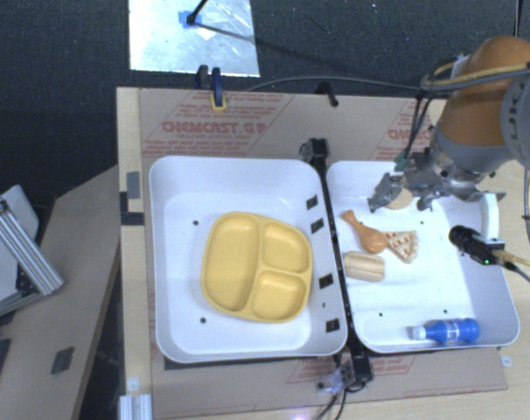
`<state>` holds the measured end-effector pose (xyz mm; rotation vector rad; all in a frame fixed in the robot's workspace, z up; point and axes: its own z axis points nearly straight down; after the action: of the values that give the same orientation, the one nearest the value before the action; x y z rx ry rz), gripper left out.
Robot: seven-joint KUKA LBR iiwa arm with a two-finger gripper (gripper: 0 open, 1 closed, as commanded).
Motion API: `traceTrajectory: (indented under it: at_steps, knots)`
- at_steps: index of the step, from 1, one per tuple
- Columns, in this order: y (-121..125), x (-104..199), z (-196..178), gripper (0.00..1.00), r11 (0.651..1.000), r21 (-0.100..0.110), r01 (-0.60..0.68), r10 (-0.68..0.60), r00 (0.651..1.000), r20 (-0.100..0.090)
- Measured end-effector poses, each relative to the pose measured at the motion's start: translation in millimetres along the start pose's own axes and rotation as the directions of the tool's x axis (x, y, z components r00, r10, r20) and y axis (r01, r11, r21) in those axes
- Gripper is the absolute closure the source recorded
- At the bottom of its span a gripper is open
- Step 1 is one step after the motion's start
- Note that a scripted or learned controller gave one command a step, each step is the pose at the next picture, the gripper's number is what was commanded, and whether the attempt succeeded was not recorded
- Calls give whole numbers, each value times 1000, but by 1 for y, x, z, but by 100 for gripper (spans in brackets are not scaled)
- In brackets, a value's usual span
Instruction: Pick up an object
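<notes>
Red lettering reading "CHEMCAST GP" runs across the brown sheet (247, 125) covering the tabletop (90, 261), beneath two white bins. The left bin (177, 234) holds a yellow divided plate (256, 265). In the right bin (501, 313) the hand (405, 195) hovers with fingers spread, pinching nothing, above a drumstick (363, 232), waffle wedge (403, 245), bread roll (364, 267) and blue bottle (444, 331). Dark carpet (55, 59) lies behind.

Bright, even overhead light whitens the bins (247, 178) left of and beneath the gripper (403, 191), which casts only faint shadow, while a foil sheet (192, 22) far up-left glares, the arm (488, 94) above-right looks soft, and the whole picture is slightly grainy.
</notes>
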<state>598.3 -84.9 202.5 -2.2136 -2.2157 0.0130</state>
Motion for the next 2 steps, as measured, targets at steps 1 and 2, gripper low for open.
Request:
traceTrajectory:
  at_steps: [1,2]
  knots:
    - [3,0,-8,0,1000,-14,2,-2,1000,1]
    - [1,-3,54,0,1000,-10,0,0,1000,0]
